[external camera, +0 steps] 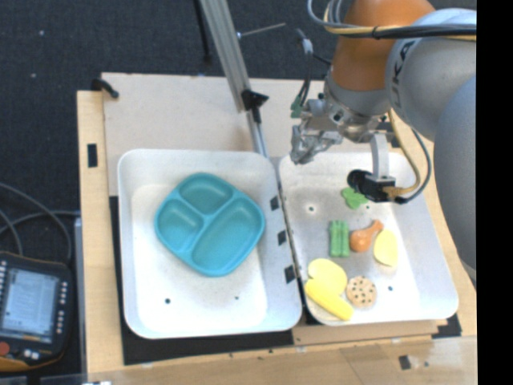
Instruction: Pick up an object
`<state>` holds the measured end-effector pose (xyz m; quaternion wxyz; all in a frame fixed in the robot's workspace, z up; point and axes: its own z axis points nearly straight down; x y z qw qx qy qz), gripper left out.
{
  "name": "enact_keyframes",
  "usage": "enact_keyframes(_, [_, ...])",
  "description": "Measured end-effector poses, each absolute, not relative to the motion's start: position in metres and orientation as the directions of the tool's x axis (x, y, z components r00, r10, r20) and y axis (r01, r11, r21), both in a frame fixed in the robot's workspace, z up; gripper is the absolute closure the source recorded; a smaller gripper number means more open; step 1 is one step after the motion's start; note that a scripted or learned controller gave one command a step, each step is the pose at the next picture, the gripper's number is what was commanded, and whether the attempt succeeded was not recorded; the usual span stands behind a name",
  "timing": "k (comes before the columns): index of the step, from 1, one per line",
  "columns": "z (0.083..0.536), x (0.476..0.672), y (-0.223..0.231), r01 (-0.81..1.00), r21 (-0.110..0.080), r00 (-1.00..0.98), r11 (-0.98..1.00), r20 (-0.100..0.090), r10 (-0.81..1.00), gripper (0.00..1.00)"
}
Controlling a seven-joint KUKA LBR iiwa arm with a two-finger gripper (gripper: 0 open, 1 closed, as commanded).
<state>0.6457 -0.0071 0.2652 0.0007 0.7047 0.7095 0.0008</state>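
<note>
Toy food lies scattered in the right bin (pixel 433 295), all of it toward the near half. Nearest sit a yellow banana (pixel 327 289) and a round cookie (pixel 361 293), touching the front rim. Behind them a green bean pod (pixel 339 238) stands lengthwise, near to far, beside an orange drumstick (pixel 365 236) and a yellow slice (pixel 386 248). Farther back is a small green piece (pixel 353 197). At the bin's far left corner hangs the gripper (pixel 303 152), nothing visibly in it; whether it is parted or closed I cannot tell. Every piece lies nearer and rightward from it. The left bin holds a blue tray (pixel 210 224).
</note>
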Motion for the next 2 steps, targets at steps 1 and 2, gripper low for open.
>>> enact_keyframes(1, [0.249, 0.658, 0.043, 1.000, 0.002, -0.006, 0.006, -0.001, 1.000, 1.00])
enact_keyframes(2, [0.239, 0.668, 0.088, 1.000, 0.002, -0.005, 0.005, -0.002, 1.000, 1.00])
